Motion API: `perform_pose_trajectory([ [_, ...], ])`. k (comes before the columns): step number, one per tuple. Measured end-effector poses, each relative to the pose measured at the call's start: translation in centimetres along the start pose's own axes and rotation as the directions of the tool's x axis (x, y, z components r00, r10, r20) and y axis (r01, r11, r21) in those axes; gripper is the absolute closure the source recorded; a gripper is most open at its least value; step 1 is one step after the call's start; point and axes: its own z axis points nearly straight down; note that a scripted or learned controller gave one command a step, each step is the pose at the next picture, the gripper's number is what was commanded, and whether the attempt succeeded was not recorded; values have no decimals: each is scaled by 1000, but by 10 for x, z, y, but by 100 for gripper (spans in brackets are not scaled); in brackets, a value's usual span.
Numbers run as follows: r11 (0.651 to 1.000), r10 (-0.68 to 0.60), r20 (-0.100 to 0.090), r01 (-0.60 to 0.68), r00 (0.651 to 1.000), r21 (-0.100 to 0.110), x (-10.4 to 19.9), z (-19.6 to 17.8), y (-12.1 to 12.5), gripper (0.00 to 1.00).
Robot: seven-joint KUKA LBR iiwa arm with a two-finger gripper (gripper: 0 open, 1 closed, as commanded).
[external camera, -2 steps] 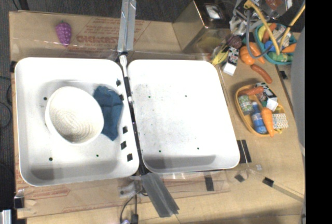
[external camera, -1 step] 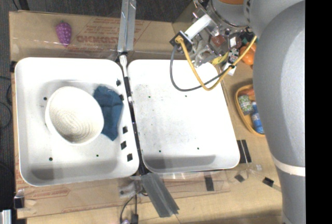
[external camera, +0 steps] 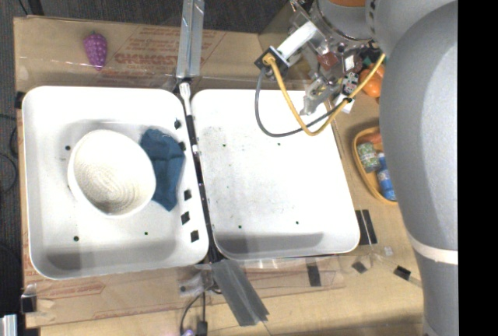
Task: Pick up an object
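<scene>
**Asker:** While the arm hangs over the bench, where are the things it could pick up?

**Describer:** Both lie in the left bin (external camera: pixel 39 171). A pale woven bowl or hat (external camera: pixel 111 171) sits near that bin's middle, and a dark blue cloth (external camera: pixel 165 163) lies against its right side, touching it. The right bin (external camera: pixel 327 202) has a speckled floor, with only a yellow cable (external camera: pixel 288 105) looping above its upper part.

**Asker:** And the gripper?

**Describer:** The gripper (external camera: pixel 320 97) sits at the upper right corner of the right bin, well apart from both objects. Cables and fittings crowd it, so I cannot tell whether it is spread or closed, and I see nothing held in it.

**Asker:** How should the pick go?

**Describer:** My judgement: cross the divider to the left bin, then descend on the cloth, which looks soft and easy to pinch. Aim for its right half, away from the bowl's rim, so nothing catches.

**Asker:** Which way does the cloth run?

**Describer:** Its long axis runs roughly top to bottom in the view, tapering toward the lower end. Closing across that narrower width seems best.
</scene>
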Motion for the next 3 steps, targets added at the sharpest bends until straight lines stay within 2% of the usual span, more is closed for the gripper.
perform_pose_trajectory([
  [1,963,269,-5,-269,963,-2,61,34,-91,0],
  [2,981,193,-2,-193,981,0,-4,-12,-25,0],
  [3,987,159,1,-159,987,-3,40,78,-82,0],
])
